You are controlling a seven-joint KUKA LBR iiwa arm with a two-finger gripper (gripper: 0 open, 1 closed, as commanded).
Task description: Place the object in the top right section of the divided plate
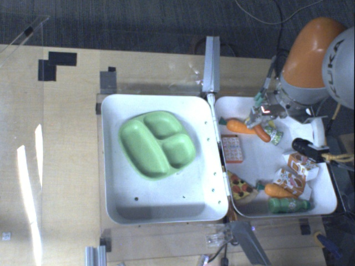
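Arm's pincer (265,111) poised low over the right bin (327,201), just above the carrot (248,129); its opening cannot be told. Green divided plate (158,143) waits in the left bin (111,165). Sound practice: close squarely across the carrot's middle, lift clear of the wall between the bins.

Arm entering from the right, its orange band (310,51) uppermost and grey wrist housing below it. The wrist is angled down and to the left, carrying the end effector (265,111) low on the right side; the state of its tip is not resolvable.
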